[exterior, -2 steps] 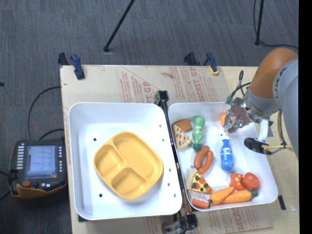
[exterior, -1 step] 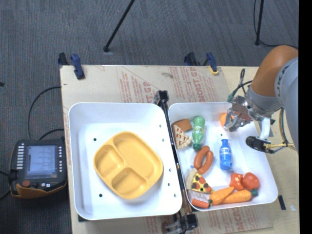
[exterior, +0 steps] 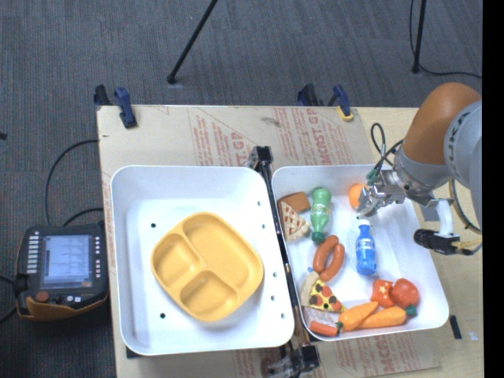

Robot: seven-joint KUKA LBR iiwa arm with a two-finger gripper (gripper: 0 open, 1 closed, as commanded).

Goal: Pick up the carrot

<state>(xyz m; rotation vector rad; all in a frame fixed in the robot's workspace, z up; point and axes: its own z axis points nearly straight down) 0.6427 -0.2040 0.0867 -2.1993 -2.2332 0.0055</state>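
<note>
Orange carrot lies along the right bin's near wall, well apart from my gripper. Gripper state: cannot tell. I judge approach not yet begun.

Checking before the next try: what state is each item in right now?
gripper: above the right bin's far side, nothing seen between its fingers
carrot: lying flat, near edge, untouched
blue bottle: lying down
green bottle: lying down
yellow tray: upright, left bin
</note>
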